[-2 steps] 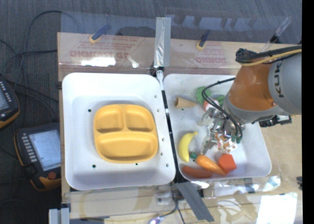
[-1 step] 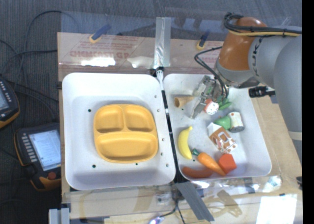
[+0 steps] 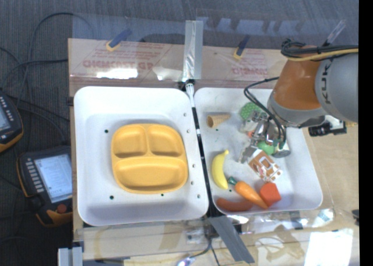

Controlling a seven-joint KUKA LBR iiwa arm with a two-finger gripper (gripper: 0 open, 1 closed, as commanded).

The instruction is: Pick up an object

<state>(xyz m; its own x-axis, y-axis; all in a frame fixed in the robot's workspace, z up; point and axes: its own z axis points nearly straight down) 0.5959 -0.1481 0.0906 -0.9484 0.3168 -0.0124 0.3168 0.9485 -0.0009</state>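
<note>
We lower the two-finger gripper (image 3: 262,139) squarely over what seems a small orange-and-white patterned toy (image 3: 265,166), though we cannot tell its jaws' state.

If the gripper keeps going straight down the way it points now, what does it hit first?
Probably the orange-and-white patterned block, just below the gripper in the right bin; depth is hard to judge from this slanted view.

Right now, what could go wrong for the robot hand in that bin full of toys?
The gripper hangs low in the right bin, where toys crowd together. It may nudge the patterned block instead of grabbing it. The carrot, red cube and banana lie close, so it might pinch two or slip.
</note>
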